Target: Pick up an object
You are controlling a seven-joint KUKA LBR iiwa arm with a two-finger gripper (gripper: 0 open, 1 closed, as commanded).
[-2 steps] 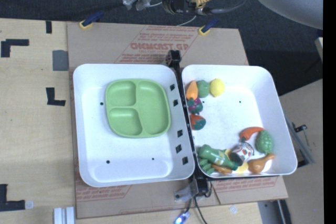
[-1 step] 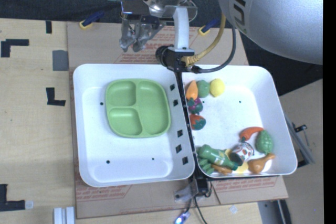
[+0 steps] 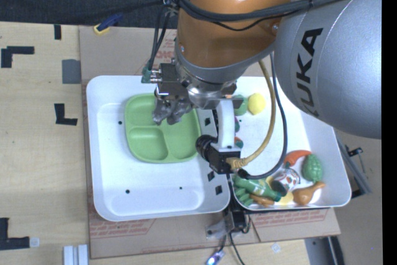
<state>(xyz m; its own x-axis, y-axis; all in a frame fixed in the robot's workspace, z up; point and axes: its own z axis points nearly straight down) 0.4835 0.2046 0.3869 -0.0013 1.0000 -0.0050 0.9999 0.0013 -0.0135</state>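
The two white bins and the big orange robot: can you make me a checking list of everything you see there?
Surface: two white bins side by side on a cardboard-covered bench.
Job's things: green divided tray in the left bin; yellow ball and a pile of toy vegetables in the right bin.
Clutter: nothing seen.
Gripper: gripper low over the green tray's top edge; nothing seen between its fingers.
Cables: black cables run down the arm; a tan hose loops over the right bin.
Surroundings: black tape marks on the bench, dark floor behind.
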